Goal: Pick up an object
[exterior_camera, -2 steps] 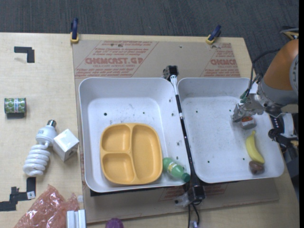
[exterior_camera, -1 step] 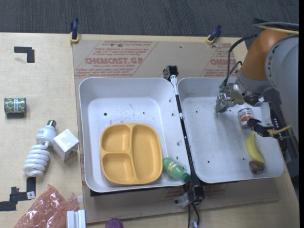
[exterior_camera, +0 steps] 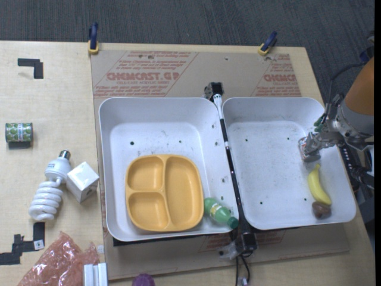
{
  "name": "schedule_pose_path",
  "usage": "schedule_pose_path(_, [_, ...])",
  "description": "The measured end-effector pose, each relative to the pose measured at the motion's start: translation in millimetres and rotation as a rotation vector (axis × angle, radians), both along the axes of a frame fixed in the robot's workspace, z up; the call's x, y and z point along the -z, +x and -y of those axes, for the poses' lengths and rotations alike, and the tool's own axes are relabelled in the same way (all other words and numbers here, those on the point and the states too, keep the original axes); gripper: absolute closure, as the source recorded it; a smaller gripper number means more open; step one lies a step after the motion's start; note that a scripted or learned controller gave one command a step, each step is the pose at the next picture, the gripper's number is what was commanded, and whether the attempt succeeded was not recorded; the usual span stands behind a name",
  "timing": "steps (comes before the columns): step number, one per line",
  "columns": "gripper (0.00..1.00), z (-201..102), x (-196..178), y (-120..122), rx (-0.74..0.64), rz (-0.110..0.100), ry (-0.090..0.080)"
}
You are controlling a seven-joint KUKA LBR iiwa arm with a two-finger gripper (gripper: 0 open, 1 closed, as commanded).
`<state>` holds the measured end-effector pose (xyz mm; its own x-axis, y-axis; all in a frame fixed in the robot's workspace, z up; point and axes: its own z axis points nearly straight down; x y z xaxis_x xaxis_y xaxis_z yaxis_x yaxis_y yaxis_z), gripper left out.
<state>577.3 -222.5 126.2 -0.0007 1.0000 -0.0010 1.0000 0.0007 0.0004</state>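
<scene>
Nearest me, at the 6 o'clock edge of the counter [exterior_camera: 53, 100], I see a pink mesh bag [exterior_camera: 56, 260] and a small purple thing [exterior_camera: 143, 279], too cut off to name. Just above, toward 8 o'clock, one spiral light bulb [exterior_camera: 47, 189] lies beside one small white cube [exterior_camera: 83, 181].

I count two white bins side by side. The left bin [exterior_camera: 113, 159] holds one yellow divided plate [exterior_camera: 165, 192] with three compartments, and one green bottle [exterior_camera: 219, 213] lying at the plate's 4 o'clock corner, against the bin's near right wall.

The right bin [exterior_camera: 268, 177] holds one banana [exterior_camera: 318, 186], near the bin's 4 o'clock corner. Its long axis runs roughly from 12 to 6 o'clock, slightly bowed, with the stem end up at 12 and the blossom end down toward 5. One small brown lump [exterior_camera: 321, 210] sits just beside that lower end.

The gripper [exterior_camera: 311, 148] hangs at 12 o'clock of the banana's stem end, close above it. I cannot tell how it is set, and I see nothing in it.

Further out, one green can [exterior_camera: 19, 133] lies at 9 o'clock, and two clamps [exterior_camera: 93, 38] hold the far edge of the board.
</scene>
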Motion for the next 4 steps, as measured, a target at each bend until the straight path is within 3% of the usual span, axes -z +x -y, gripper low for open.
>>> schedule_pose_path(1, [1.00,-54.0,33.5,30.5,0.000,0.001,0.000])
schedule_pose_path(2, [0.00,-56.5,33.9,30.8,-0.003,0.000,0.004])
schedule_pose_path(3, [1.00,-54.8,23.6,31.1,-0.003,0.002,0.000])
schedule_pose_path(4, [1.00,-13.8,33.7,-5.4,-0.005,-0.003,0.011])
